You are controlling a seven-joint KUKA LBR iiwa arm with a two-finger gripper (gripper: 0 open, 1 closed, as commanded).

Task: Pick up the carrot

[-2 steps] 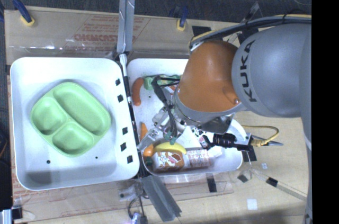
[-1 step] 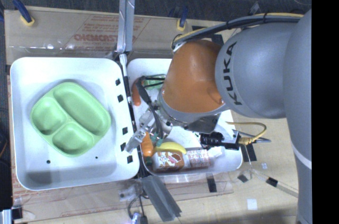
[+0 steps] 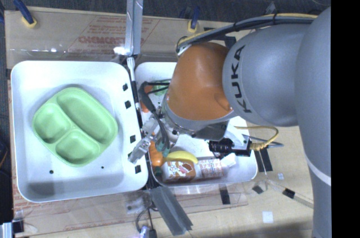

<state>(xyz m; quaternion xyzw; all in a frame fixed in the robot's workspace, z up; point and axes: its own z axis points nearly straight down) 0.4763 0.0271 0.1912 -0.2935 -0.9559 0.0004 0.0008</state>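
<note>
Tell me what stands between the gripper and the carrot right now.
Nothing visible does. The gripper is low at the left edge of the right bin, and the carrot lies directly beside it. A yellow item and a bottle lie on the carrot's far side, away from the gripper.
</note>
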